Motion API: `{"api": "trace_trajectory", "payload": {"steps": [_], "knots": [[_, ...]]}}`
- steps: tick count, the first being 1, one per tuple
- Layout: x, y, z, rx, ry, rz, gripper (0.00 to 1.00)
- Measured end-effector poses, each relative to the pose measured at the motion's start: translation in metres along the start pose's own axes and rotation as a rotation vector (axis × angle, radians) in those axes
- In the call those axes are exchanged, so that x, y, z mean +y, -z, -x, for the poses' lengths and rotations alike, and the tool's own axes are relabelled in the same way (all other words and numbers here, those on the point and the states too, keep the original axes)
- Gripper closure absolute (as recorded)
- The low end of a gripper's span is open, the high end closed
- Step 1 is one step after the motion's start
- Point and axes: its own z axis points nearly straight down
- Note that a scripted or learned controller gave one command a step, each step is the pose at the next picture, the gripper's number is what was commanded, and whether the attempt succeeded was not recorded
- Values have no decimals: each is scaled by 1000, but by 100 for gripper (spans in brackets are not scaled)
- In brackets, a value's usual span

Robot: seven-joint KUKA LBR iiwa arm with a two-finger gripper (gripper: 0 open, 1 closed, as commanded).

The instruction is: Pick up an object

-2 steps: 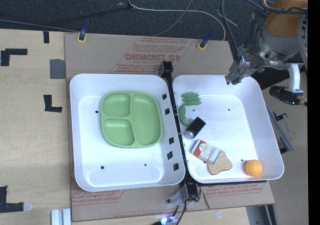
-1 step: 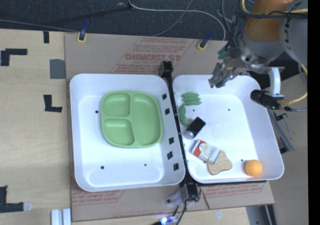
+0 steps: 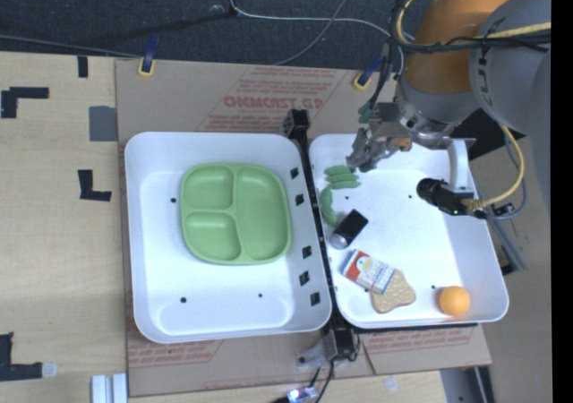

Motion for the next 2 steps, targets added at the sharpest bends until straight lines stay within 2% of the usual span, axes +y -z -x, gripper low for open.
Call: {"api": "trace_trajectory", "payload": {"steps": [2], "knots": [[-30,-22,-96,-1,-1,1,100]]}}
